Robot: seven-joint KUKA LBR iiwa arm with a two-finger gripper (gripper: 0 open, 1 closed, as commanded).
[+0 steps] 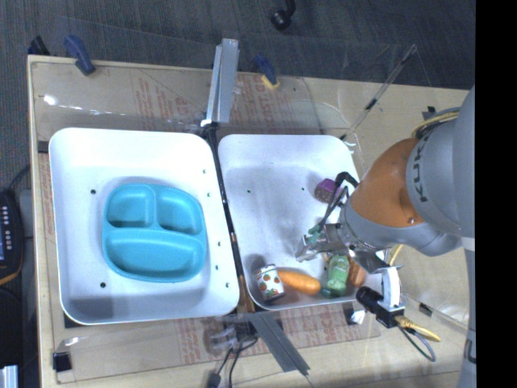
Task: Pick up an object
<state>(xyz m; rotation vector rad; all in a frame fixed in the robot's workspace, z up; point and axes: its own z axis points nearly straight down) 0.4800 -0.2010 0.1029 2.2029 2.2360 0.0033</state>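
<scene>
I see the arm (412, 192) coming in from the right edge of the frame, its orange band sitting over the right rim of the right bin (266, 168). The pincer (317, 241) is down inside that bin, toward its lower right part, just above the cluster of objects there. I cannot tell how the pincer is set; the metal parts at its tip blur together and nothing shows clearly between them.

Along the bottom wall of the right bin I see a small patterned can (270, 284) at the lower left, an orange carrot (299, 282) lying flat just to its right and touching or nearly touching it, then a green bottle (338, 273) beside the carrot, right under the pincer. A small purple object (326, 189) sits higher up, near the right wall, partly behind a black cable on the wrist.

In the left bin (73, 160) a blue divided tray (155, 231) lies flat at the middle, with two small compartments toward the top and one long one below.

Both bins rest side by side on the counter (121, 95), which fills the middle of the frame, with blue clamps (79, 55) along its upper edge.
</scene>
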